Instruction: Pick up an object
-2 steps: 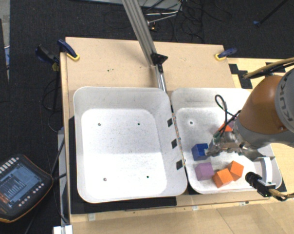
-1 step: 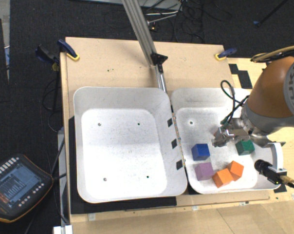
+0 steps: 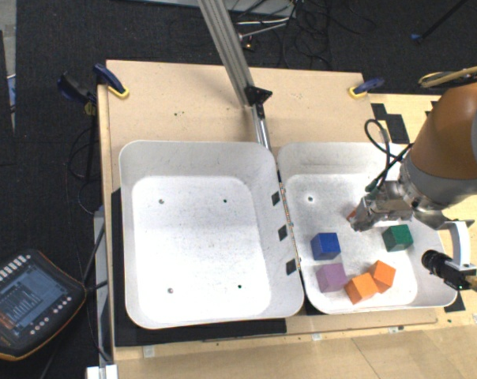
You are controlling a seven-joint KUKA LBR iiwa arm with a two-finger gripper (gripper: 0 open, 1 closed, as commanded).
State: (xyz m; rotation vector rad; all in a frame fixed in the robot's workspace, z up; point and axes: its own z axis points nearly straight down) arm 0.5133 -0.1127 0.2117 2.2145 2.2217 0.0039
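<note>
The right bin (image 3: 302, 164) holds several small blocks. A blue cube (image 3: 326, 245) lies near its middle, with a purple cube (image 3: 330, 277) just in front of it. Two orange blocks (image 3: 362, 288) (image 3: 384, 275) touch each other at the front right. A green cube (image 3: 397, 237) sits right of the blue one. My gripper (image 3: 365, 215) hangs over the bin's right half, up and left of the green cube and up and right of the blue cube. I see no block in its grasp.
The left bin (image 3: 136, 212) stands beside the right one. A metal pole (image 3: 230, 46) slants in from the back over the divide between the bins. A teach pendant (image 3: 25, 302) lies off the bench at the front left.
</note>
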